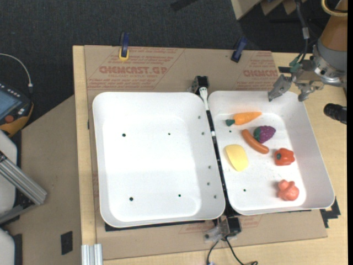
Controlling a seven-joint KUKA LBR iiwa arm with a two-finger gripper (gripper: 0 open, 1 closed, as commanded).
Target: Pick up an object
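Hovering over the far right corner of the right bin point(314, 148), the gripper point(289, 92) hangs with its two fingers spread apart and nothing between them. The toy food lies below it in the picture, nearer the camera. Closest is the carrot point(245, 117), just down and to the left of the fingertips, its long axis running roughly left to right across the bin, leafy end at the left. Beyond it sit the purple grapes point(265, 132) touching the sausage point(255, 141), which lies on a slant, then the red pepper point(284, 157), the yellow piece point(237, 158) and a red-orange piece point(288, 190) nearest the front wall. The left bin point(110, 148) is across the divider. A likely pick is the carrot — the fingers would want to close across its narrow width, not along its length.
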